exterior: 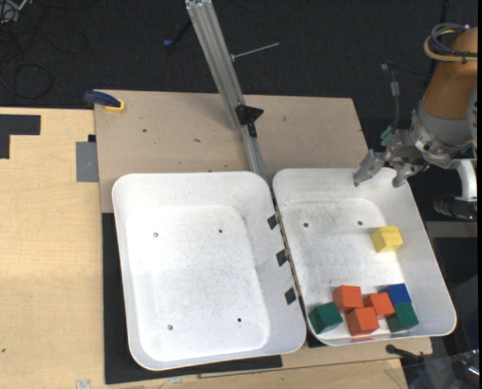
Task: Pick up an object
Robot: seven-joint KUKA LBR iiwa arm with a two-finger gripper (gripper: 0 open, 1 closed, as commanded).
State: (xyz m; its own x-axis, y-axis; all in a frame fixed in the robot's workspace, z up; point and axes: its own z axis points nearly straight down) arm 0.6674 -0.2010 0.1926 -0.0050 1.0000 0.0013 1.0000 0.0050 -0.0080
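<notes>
The right bin (338,197) holds a yellow block (387,238) near its right wall. A cluster lies in its near corner: orange blocks (363,308), a blue block (398,294) and two green blocks (326,317). My gripper (382,171) hangs over the far right edge of this bin, well above and beyond the yellow block. Its two fingers are spread apart with nothing between them.
The left bin (143,197) lies beside the right one, with black clips (281,256) along their shared edge. A slanted aluminium rail (220,63) rises behind the bins. A blue and yellow tool (104,100) sits at the bench's far left corner.
</notes>
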